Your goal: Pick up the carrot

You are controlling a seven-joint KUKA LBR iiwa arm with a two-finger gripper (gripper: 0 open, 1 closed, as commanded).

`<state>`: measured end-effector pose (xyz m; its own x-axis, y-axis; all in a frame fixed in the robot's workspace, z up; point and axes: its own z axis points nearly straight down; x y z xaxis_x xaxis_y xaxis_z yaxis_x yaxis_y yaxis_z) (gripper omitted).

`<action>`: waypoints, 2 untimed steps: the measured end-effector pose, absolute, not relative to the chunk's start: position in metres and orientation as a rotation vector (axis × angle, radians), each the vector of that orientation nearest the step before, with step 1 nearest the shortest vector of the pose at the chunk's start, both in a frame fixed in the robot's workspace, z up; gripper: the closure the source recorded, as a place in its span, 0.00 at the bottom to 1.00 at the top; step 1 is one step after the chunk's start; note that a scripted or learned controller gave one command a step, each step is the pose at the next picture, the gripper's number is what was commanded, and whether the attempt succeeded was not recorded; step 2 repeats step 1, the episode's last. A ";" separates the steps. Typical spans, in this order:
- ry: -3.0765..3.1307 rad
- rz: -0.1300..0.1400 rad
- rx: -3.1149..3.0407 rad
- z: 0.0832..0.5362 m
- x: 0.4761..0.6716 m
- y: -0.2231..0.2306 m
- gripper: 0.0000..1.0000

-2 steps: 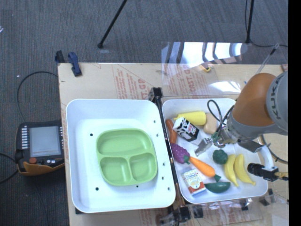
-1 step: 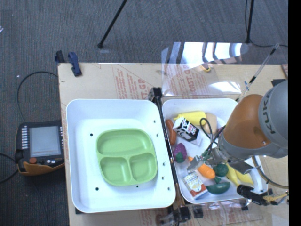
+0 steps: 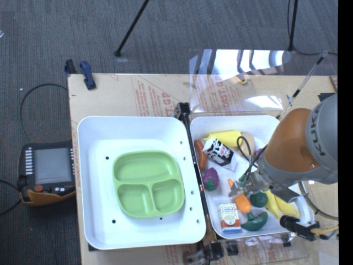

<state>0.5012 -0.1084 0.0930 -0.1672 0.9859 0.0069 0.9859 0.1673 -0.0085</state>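
Ok so your carrot [image 3: 243, 203] is in the right bin [image 3: 270, 120], near-middle part, small orange thing w/ its fat end toward the near edge. The gripper [image 3: 241, 187] sits right over its far end, basically on top of it; looks like touching, but can't say for sure. Jaws: can't tell from this angle if they're open or closed, the wrist and cables hide too much, so no claim that it's got the carrot.

Counts in the right bin:
- 1 carrot
- 1 purple veg [image 3: 210, 178], left of the gripper
- 1 black & white carton [image 3: 219, 150], far side
- 1 yellow corn-looking piece [image 3: 225, 137] behind that carton
- 1 reddish-orange piece [image 3: 200, 153] along the left wall
- 1 small box [image 3: 228, 216] just left of the carrot, nearer you
- 2 dark green bits [image 3: 255, 221], right of the carrot
- 1 banana [image 3: 279, 204] under the arm, partly hidden

Left bin [image 3: 88, 148]: 1 green divided plate [image 3: 148, 182], 3 compartments.

2 bins total, side by side, touching.
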 end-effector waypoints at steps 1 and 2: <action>-2.282 -0.006 -2.154 0.188 0.510 -0.016 1.00; -2.282 -0.006 -2.154 0.188 0.510 -0.016 1.00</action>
